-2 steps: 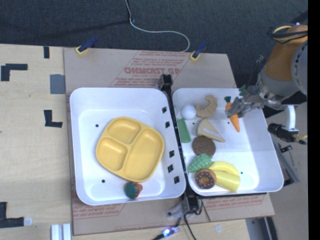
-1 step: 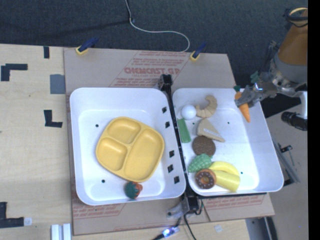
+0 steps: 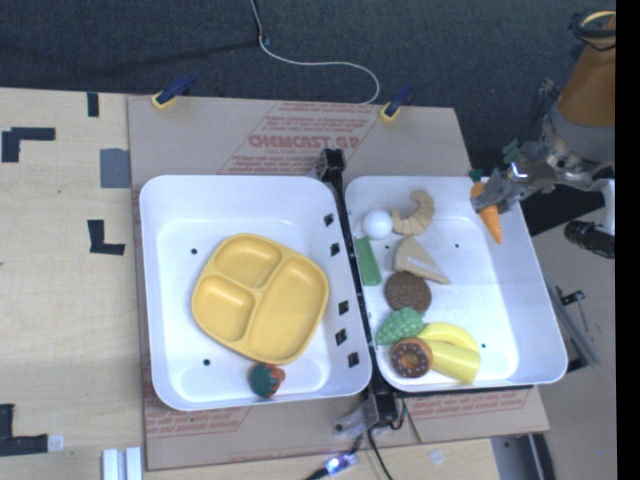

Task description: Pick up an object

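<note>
Camera view looks down on two white bins side by side on the tabletop (image 3: 70, 298).

Nearest, in the right bin (image 3: 535, 328), lie a chocolate donut (image 3: 410, 357) and a yellow banana (image 3: 452, 350), touching each other, with a green leafy piece (image 3: 400, 324) just behind them. Near the front wall of the left bin (image 3: 160, 258) sits a small red and green toy (image 3: 266, 378), just beside the yellow divided plate (image 3: 260, 297).

Farther back in the right bin come a brown round cookie (image 3: 407, 291), a pale wedge (image 3: 420, 260), a green stick (image 3: 367, 261), a white ball (image 3: 377, 224) and a tan curved piece (image 3: 416, 213).

Farthest, at the back right rim of the right bin, the gripper (image 3: 492, 200) has its jaws closed on a small orange carrot (image 3: 491, 219), which hangs point down between them, above the rim. I judge the carrot light, stiff and smooth, so it may slip. A hold across the thick upper end looks safest, because the tip tapers.
</note>
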Robot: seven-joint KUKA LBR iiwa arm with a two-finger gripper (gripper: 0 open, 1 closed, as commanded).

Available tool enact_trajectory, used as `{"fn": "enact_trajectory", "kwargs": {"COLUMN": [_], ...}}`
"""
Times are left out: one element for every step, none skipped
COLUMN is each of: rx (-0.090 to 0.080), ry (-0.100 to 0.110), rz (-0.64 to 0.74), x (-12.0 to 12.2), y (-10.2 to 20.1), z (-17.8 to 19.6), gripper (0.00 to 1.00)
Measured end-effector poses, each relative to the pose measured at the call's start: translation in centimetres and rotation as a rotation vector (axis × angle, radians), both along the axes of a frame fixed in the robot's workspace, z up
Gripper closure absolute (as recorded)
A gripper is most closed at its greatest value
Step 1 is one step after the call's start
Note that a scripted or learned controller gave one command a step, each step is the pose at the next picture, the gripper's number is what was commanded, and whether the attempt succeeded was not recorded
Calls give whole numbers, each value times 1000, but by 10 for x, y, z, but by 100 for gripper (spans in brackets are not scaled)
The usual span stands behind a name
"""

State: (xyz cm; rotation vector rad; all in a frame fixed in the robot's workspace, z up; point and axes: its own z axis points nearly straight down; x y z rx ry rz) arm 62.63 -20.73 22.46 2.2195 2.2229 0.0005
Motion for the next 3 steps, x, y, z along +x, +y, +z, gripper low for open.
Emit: {"fn": "enact_trajectory", "kwargs": {"rx": [1, 1, 2], "ry": [2, 1, 3], "rz": [5, 5, 5], "x": [12, 31, 30], "y": [56, 113, 166], "z": [-11, -14, -13], "gripper": [100, 100, 100]}}
